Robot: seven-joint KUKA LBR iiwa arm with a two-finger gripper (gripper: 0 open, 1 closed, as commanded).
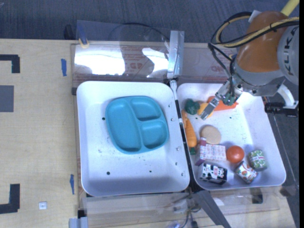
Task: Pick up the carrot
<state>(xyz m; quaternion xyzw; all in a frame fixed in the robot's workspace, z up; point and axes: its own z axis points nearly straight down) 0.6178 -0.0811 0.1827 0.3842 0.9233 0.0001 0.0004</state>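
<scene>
Orange and slim, the carrot (190, 132) lies along the left wall of the right bin (270, 141), its green tip partly hidden at the lower end. You see the gripper (213, 105) hanging above and to its right, apart from it; whether it is parted or closed, you cannot tell. A blue plate (137, 123) sits in the left bin (90, 151).

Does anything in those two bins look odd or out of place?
The carrot lies propped along the right bin's left wall rather than flat among the other toy food. The blue plate sits slightly askew in the left bin. Nothing looks spilled or broken.
</scene>
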